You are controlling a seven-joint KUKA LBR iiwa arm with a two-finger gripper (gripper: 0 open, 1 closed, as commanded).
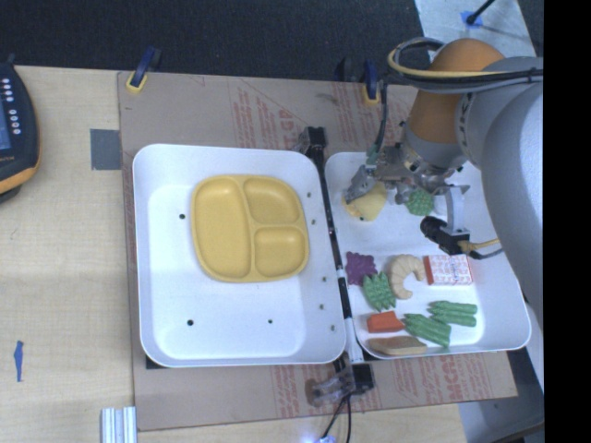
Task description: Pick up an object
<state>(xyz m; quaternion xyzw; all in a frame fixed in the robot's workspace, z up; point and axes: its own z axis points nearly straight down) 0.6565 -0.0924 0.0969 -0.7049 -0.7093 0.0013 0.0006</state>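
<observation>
My gripper (386,192) hangs over the far end of the right bin (503,340), open, its fingers spread with nothing between them. A yellow toy food piece (367,208) lies just below the left finger (358,190). A green toy piece (420,201) sits beside the right finger. Nearer the front lie a purple grape bunch (360,266), a green leafy piece (379,291), a tan croissant (404,275), a red and white box (450,269), green beans (452,312), a red-orange piece (385,321) and a brown slice (399,345).
The left bin (157,321) holds a yellow divided plate (249,226). A black part with a cable (448,236) hangs off the wrist over the right bin. The grey arm (503,155) covers the right bin's far right side. A controller (14,127) lies at the left edge.
</observation>
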